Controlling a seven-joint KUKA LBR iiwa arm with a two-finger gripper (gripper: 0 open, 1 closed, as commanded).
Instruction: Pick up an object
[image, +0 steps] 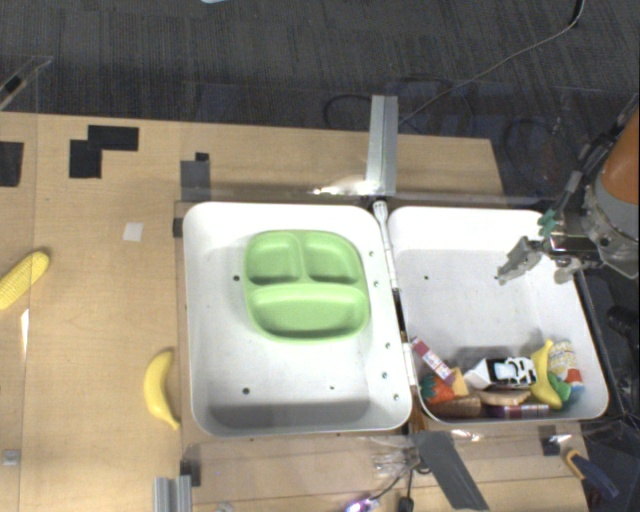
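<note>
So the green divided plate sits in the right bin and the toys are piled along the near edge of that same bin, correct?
Not quite. The camera view shows the green divided plate in the left bin, alone there. The toys are piled along the near edge of the right bin, as you said, with the gripper above that bin's bare floor.

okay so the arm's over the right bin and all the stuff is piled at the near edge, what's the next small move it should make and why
Probably shift the gripper toward the near edge of the right bin and start lowering. It hangs over bare bin floor, while the objects, including the yellow toy and the black and white item, are bunched along the near wall. The green plate sits in the left bin.
</note>
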